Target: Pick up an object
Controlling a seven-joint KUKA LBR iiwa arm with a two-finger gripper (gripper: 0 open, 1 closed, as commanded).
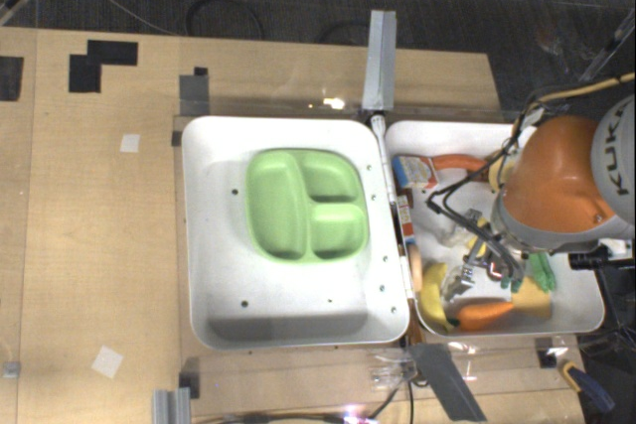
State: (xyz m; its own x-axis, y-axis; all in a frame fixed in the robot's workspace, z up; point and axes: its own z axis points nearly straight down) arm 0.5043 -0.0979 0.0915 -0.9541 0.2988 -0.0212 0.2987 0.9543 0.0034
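pincer hung low in right bin, over carrot beside banana; its opening couldn't be told. carrot looked light, stiff, smooth; best grasped mid-length.

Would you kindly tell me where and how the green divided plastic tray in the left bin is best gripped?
Probably from straight above, on an outer rim of the green divided plastic tray: it lies flat and alone in the left white bin, and only its thin edges and dividers would fit two fingers.
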